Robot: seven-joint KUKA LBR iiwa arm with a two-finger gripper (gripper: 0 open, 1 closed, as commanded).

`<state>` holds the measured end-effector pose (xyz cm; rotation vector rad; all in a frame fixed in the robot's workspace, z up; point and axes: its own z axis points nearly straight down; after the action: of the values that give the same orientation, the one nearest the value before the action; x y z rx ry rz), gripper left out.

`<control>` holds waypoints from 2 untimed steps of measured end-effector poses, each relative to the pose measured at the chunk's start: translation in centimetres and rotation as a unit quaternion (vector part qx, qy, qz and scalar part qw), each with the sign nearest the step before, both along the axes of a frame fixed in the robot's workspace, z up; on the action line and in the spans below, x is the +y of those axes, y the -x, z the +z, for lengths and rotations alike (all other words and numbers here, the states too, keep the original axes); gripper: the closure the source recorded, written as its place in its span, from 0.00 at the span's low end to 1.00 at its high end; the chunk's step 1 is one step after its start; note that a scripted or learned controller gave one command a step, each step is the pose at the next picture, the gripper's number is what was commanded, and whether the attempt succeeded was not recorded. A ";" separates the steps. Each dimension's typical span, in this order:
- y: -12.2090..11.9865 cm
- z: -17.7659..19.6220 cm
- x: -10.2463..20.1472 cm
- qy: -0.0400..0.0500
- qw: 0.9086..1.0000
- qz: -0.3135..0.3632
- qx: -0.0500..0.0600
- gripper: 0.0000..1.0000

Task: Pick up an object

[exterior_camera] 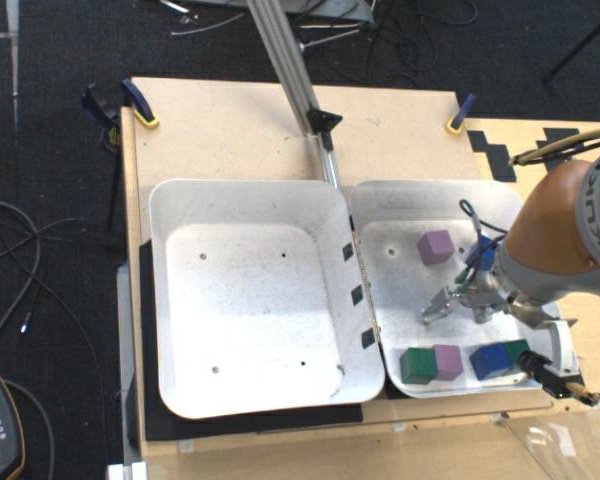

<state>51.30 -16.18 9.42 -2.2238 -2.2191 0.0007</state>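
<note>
The left bin (245, 298) sits on the wooden bench (230, 133); its speckled white floor shows only a few small dark dots. A slanted metal pole (285, 53) crosses above the bench and ends near the seam where the two bins meet.

The right bin (395, 233) holds the blocks. A light purple cube (436, 247) lies alone toward the far side of its floor. Along the near wall a green cube (418, 365) and a second purple cube (448, 361) touch each other side by side; just to their right lies a blue cube (490, 360), with a dark green block (516, 350) against its right side, partly covered by the arm's hardware.

The gripper (438, 311) hangs over the middle of the right bin, between the far purple cube and the near row, its metal fingers (433, 315) pointing left. Nothing is seen between them; whether they are apart or together I cannot tell, since they read as one small bright shape. The arm (555, 238) enters from the right, its orange band cut off by the picture's edge.

No readable writing shows on the bins or blocks.
</note>
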 end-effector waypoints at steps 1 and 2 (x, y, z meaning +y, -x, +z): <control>-5.6 0.2 -6.0 0.002 1.000 0.001 -0.003 0.00; -13.1 0.2 2.5 -0.002 1.000 0.007 -0.003 0.00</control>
<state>64.38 -13.69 9.61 -2.2106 -2.2353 -0.0103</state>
